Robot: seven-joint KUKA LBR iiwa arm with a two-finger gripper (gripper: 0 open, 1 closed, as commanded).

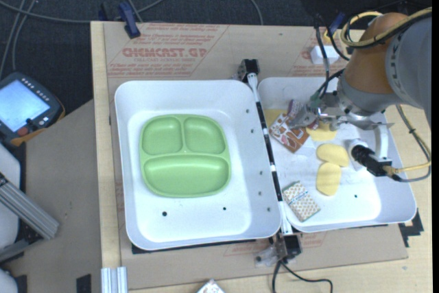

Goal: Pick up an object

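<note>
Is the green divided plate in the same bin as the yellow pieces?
No. The green divided plate lies in the left bin, while the yellow pieces lie in the right bin.

A green plastic three-compartment plate (pixel 185 155) lies flat in the middle of the left shallow white bin (pixel 130 106). A blue clamp (pixel 127 18) grips the far edge of the brown board behind that bin. A handheld screen unit (pixel 24 106) rests left of the bin, off the board.

Fixed overhead camera, slanted down, both white bins (pixel 130 147) framed
</note>
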